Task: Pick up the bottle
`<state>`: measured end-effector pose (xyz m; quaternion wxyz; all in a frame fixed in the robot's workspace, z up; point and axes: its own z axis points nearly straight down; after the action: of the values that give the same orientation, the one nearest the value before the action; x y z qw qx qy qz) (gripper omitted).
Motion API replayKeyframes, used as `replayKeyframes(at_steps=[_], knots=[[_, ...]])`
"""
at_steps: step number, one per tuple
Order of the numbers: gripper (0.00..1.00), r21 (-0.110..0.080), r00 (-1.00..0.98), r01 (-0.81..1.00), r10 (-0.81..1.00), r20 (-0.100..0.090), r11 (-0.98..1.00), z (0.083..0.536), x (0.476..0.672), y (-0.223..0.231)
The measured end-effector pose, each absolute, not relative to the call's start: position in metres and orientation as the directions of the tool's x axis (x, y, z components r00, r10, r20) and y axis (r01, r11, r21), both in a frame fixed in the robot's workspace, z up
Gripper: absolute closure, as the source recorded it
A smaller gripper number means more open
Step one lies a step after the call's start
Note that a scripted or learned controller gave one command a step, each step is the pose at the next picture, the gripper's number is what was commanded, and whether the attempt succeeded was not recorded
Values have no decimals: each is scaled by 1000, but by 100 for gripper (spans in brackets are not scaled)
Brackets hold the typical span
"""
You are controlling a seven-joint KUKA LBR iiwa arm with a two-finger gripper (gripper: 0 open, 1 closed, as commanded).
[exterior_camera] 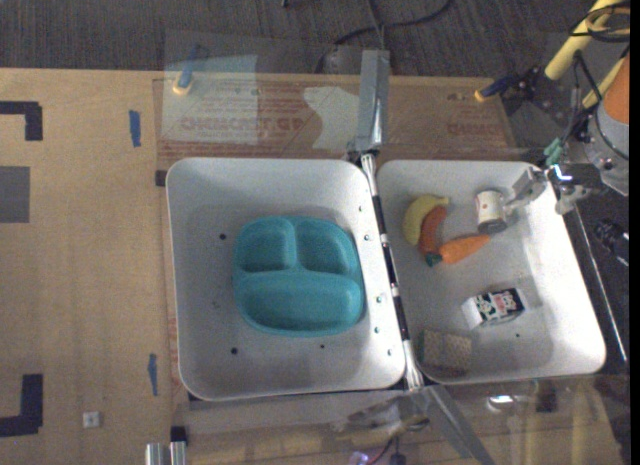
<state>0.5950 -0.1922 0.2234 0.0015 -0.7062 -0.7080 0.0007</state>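
The left bin (200, 193) holds a teal divided plate (297, 275) near its middle; in the right bin (570, 293), the gripper (528, 186) hangs by the far edge, just beside a small white bottle (489, 209); a carrot (460, 249) lies near it.

Bench (80, 283), tan wood top.
Two white bins side by side toward its right edge: left bin (200, 203), right bin (570, 323). Blue tape (134, 128) near back-left corner.

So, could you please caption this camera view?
Tool beside the small white bottle in the right bin.
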Motion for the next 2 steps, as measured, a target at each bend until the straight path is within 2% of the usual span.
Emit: replayKeyframes(at_steps=[1, 2], knots=[[100, -3, -3, 1000, 1000, 1, 3, 233, 595, -192], [100, -5, 64, 998, 998, 1, -64, 302, 503, -124]])
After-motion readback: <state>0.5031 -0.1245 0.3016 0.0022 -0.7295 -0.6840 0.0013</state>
